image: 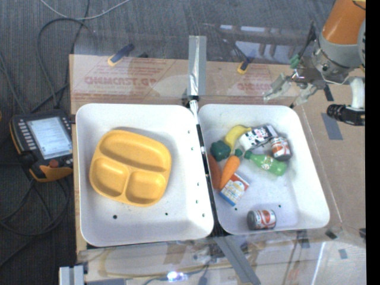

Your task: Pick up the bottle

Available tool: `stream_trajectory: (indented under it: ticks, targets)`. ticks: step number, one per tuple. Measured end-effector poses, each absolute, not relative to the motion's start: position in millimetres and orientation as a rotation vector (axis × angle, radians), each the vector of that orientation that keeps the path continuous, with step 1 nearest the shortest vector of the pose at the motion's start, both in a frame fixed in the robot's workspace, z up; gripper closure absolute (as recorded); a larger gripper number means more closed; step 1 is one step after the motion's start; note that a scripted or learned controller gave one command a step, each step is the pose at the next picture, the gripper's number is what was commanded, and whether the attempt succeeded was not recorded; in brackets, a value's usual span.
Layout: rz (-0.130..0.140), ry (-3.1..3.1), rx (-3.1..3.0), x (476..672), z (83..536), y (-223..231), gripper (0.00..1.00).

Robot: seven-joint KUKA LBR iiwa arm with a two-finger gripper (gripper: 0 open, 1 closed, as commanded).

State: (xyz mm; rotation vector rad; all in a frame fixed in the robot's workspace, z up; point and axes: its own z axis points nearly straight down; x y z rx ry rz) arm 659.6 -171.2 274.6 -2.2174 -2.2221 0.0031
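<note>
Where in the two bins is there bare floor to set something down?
Right bin: bare along its right wall, beside the green bottle and above the can; crowded at upper left around the carrot. Left bin: a bare strip below and right of the yellow tray.

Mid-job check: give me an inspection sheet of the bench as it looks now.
Surface: two white bins side by side; left bin, right bin.
Job's things: green bottle lying in right bin, untouched.
Clutter: yellow tray in left bin; carrot, banana, two cans, carton in right bin.
Grippers: tool open, beyond the right bin's far edge, holding nothing.
Cables: black cables on floor.
Surroundings: pendant left of bench.
</note>
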Motion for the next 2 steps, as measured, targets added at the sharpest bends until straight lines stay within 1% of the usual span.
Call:
stream_trajectory:
  ticks: [1, 2]
  targets:
    - [0.004, -2.123, -2.316, 584.2, 139, -189, 0.0]
    - [-0.004, -1.936, -2.47, 587.4, 96, -203, 0.0]
